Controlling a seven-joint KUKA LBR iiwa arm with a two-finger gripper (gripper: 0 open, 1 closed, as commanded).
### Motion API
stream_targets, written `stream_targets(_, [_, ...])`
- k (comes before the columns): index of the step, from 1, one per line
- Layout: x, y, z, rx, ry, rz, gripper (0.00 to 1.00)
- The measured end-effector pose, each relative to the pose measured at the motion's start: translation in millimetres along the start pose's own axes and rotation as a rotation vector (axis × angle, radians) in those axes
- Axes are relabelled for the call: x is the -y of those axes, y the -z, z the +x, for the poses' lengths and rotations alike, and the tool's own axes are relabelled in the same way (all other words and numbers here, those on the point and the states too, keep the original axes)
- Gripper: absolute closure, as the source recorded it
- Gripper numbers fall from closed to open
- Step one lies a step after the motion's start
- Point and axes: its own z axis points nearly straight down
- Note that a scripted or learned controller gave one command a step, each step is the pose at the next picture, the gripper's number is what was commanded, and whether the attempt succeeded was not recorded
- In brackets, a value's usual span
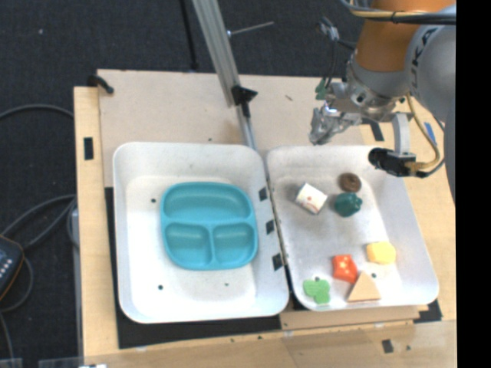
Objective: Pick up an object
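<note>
Below, white cube (311,198) with red dots, lying tilted, right bin (406,228).

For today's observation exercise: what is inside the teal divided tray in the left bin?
The teal divided tray shows three bare compartments, nothing in them. It covers part of the left bin floor beneath it, so that patch stays unseen.

1. I see a dark carpeted floor (92,21) around a pale wooden bench (165,110).
2. A slanted aluminium post (219,44) rises at the bench's far side.
3. Black cables (34,205) lie on the left floor.
</note>
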Motion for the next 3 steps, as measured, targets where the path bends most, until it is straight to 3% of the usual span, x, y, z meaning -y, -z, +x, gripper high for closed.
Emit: stream_targets(3, [46.9,-15.8,146.1,-0.001,0.0,0.002,1.0])
